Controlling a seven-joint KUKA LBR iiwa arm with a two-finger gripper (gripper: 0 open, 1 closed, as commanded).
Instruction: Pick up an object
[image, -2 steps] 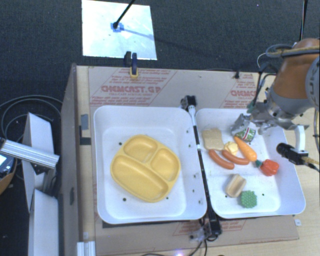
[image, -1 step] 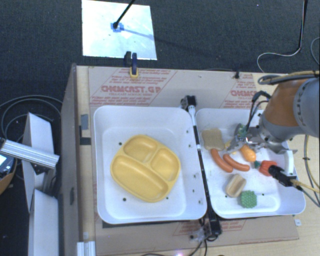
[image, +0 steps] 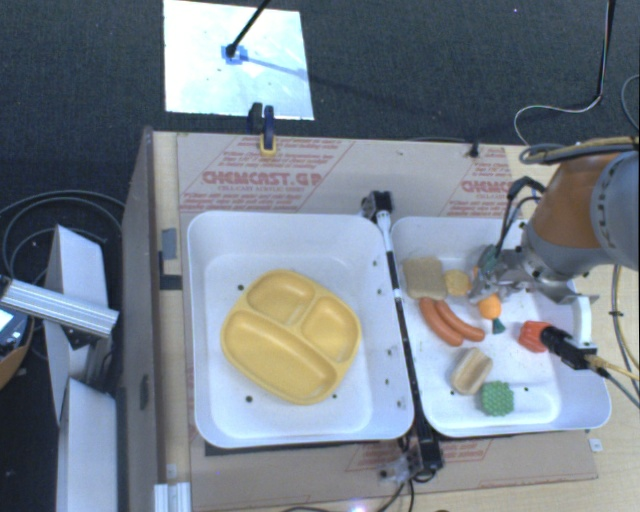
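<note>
Two white bins sit side by side on my table. From the overhead camera, the left bin (image: 215, 300) carries a yellow divided tray (image: 290, 335), likely the drop spot. The right bin (image: 580, 400) gathers the toy food: sausages (image: 452, 322), bread slice (image: 424, 276), green piece (image: 497, 398), tan roll (image: 470, 371) and a small orange piece (image: 489, 306). My hand (image: 492, 280) hangs low over that orange piece near the bin's far edge; how it stands I cannot tell. Cardboard (image: 262, 178) at the table's far edge reads "CHEMCAST GP".
</note>
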